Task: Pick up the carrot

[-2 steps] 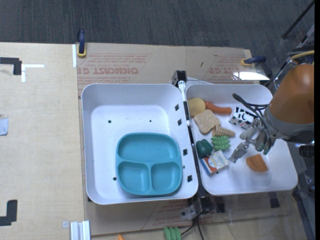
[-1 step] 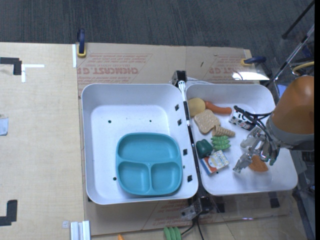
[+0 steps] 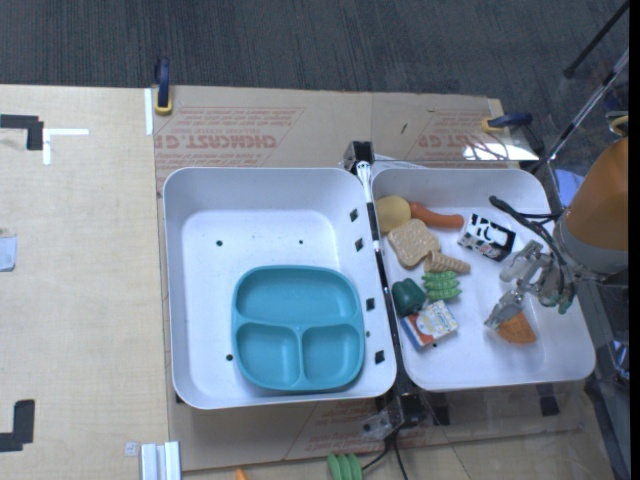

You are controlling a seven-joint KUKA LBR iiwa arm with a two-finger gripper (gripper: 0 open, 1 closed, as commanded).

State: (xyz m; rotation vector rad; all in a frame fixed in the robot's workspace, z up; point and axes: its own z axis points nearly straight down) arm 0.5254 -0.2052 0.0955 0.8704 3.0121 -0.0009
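Hovering jaws point(image 3: 508, 308) over right bin point(image 3: 560, 363), grip unclear, carrot point(image 3: 437, 215) apart, cardboard lettering illegible.

Even, bright overhead light, soft shadows, slightly grainy and soft throughout.

The carrot point(image 3: 437, 215) lies open from above, hemmed by the lemon point(image 3: 393, 210) and bread slice point(image 3: 412, 242).

Red print on the cardboard sheet point(image 3: 250, 133) under the bins, well up-left of the gripper point(image 3: 515, 303), upside down and mirrored, too blurred to read; black-and-white packet point(image 3: 487, 235) just above gripper has illegible marks
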